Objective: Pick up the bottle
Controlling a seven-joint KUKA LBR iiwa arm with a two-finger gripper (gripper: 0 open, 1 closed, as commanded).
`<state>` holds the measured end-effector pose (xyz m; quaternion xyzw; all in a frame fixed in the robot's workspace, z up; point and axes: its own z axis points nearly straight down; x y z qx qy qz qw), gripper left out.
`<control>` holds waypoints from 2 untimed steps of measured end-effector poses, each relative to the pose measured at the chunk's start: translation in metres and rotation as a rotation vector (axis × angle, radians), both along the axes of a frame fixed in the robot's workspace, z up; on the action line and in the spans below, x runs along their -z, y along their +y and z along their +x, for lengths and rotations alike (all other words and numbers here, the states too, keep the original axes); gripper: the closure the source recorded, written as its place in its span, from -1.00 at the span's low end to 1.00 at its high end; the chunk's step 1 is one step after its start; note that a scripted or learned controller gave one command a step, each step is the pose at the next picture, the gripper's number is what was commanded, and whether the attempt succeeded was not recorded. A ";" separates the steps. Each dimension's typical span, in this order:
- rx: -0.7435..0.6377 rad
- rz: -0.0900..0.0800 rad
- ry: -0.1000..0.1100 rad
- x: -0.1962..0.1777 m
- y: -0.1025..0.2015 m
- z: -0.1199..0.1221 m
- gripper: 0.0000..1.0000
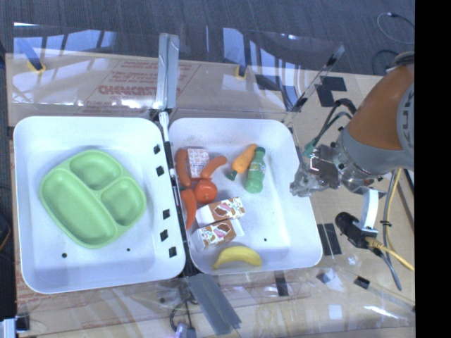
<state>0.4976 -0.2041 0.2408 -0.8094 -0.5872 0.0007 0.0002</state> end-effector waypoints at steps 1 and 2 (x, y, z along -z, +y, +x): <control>0.000 0.000 0.000 0.000 0.000 0.000 -1.00; -0.158 0.004 0.005 0.079 0.045 0.060 -1.00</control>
